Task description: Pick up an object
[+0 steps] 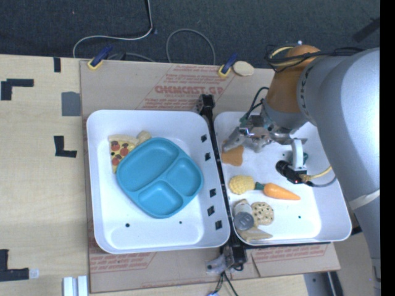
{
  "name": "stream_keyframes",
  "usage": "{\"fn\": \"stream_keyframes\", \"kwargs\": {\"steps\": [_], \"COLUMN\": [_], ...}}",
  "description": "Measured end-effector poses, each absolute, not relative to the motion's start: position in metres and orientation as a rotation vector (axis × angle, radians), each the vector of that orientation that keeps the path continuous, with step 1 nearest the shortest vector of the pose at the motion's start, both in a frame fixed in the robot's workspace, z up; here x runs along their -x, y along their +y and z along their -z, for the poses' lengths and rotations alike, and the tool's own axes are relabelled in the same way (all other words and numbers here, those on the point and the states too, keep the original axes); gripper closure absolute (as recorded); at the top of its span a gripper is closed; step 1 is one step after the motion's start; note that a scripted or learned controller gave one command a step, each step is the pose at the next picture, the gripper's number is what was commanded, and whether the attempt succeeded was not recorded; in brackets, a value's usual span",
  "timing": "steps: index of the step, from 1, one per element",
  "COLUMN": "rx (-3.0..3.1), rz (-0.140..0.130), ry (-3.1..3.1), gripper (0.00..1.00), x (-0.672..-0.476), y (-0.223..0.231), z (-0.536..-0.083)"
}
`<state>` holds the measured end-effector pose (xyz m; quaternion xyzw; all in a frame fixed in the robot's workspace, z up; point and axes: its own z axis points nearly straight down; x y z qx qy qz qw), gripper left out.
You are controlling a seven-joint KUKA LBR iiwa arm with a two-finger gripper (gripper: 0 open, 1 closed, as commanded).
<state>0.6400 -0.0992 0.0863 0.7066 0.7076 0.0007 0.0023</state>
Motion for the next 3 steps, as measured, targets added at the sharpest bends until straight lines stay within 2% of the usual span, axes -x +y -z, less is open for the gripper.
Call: {"fn": "stream_keyframes", "kwargs": {"steps": [1, 2, 3], "rx": [-2.219, -2.217, -2.220], "rz": [-0.001, -0.002, 0.000], "ry": [2.222, 2.219, 2.222], "gripper": [0.00, 0.00, 0.00], "x": [-0.657, -0.644, -0.650], "y": [-0.096, -0.095, -0.095], "z": [-0.086, -0.086, -0.086]}}
